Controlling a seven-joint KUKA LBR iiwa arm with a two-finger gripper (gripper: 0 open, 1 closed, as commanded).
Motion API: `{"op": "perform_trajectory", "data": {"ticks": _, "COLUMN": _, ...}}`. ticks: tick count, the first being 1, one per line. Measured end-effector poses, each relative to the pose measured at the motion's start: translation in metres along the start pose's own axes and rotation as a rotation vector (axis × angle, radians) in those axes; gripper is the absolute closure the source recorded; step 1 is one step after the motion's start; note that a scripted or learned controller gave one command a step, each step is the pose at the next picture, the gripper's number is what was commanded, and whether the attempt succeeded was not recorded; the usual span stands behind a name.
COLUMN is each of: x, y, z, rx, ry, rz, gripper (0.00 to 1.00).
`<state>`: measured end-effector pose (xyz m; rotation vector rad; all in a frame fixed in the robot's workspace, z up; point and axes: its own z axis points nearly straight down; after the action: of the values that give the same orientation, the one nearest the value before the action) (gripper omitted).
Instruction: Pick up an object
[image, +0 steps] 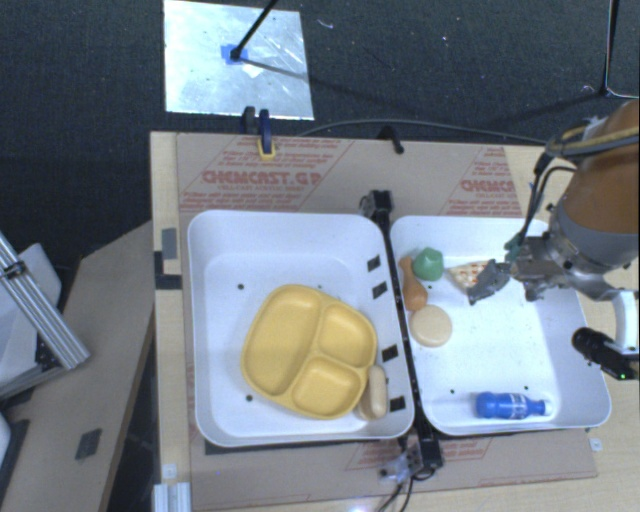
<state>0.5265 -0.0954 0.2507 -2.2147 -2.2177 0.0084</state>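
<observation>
Hovering low over a tan, speckled pizza-like wedge (466, 272) at the back of the right bin (560, 400), the gripper (487, 284) has lifted nothing; its dark fingers' spread cannot be judged from this angle. The pick appears barely begun. Near the wedge lie a green cup-like piece (428, 263), an orange carrot shape (413, 287), a round beige disc (431, 326) and a glossy blue bottle (510, 405). The left bin (215, 300) holds a yellow compartment plate (308, 351) and a pale bread roll (375, 391).

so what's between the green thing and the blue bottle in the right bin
A round tan disc lies between the green object and the blue bottle, on the camera view.
</observation>
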Motion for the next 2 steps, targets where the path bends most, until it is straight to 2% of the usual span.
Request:
{"op": "perform_trajectory", "data": {"ticks": 1, "x": 0.000, "y": 0.002, "z": -0.005, "rx": -0.011, "ry": -0.001, "rz": -0.002, "gripper": 0.00}}
{"op": "perform_trajectory", "data": {"ticks": 2, "x": 0.009, "y": 0.007, "z": 0.043, "rx": -0.007, "ry": -0.001, "rz": -0.001, "gripper": 0.00}}
